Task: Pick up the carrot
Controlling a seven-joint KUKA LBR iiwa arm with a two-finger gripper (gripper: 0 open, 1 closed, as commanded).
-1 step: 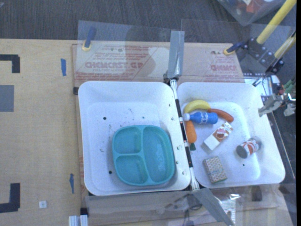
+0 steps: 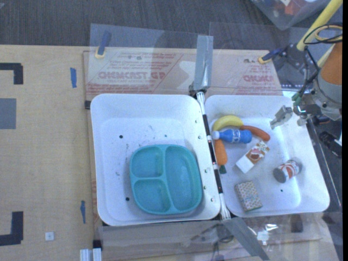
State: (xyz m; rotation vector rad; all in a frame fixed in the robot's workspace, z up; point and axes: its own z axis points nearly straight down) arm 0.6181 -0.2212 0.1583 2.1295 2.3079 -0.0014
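Two white bins (image 2: 103, 113) on wooden bench (image 2: 43, 145), carrot (image 2: 221, 153) in right bin, pincer (image 2: 283, 116) state unclear.

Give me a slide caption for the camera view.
Gripper poised over the right bin, carrot lying by its left wall.

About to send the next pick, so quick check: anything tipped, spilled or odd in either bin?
No spills or damage. In the right bin, the blue bottle and small can lie on their sides. The carrot sits tight against the dividing wall, which may hamper the tool.
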